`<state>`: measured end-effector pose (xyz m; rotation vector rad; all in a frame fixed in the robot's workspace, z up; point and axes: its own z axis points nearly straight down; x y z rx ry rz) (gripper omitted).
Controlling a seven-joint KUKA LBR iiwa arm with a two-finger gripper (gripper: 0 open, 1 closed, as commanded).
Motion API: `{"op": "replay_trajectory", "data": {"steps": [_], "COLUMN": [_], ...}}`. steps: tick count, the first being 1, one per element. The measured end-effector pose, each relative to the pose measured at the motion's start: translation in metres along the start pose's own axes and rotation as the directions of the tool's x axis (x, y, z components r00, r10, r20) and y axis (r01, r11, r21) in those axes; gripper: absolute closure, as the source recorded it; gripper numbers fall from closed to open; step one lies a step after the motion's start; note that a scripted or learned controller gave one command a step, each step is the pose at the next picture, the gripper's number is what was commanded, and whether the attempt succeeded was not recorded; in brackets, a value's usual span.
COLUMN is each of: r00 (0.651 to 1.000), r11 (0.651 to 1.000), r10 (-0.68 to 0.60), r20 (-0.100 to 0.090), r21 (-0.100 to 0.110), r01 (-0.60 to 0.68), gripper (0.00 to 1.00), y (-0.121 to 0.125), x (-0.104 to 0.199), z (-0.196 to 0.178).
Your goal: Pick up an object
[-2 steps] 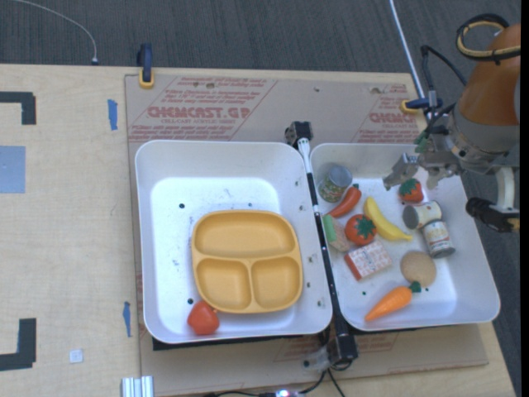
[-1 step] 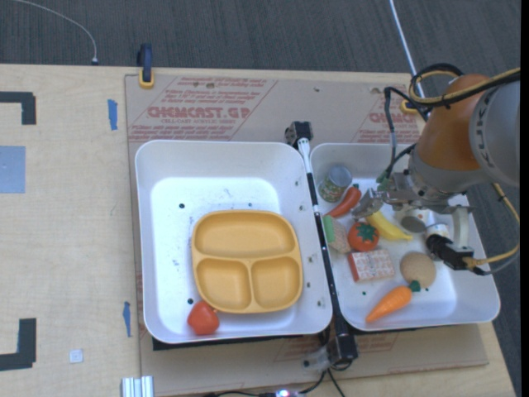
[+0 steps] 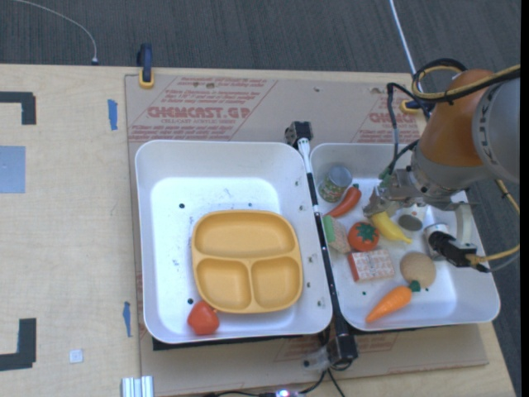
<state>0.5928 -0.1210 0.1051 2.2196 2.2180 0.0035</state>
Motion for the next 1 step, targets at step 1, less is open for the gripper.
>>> {"op": "replay_trajectory", "data": {"steps": [1], "r00": [1.000], "r11": [1.000], "r10": [-0.002], "r20": [-0.003], "r21": [0.005], "r01": [0.002], "gripper": [1.00], "y": [-0.0797], "x": [0.0508], "z": [-0.0805]}}
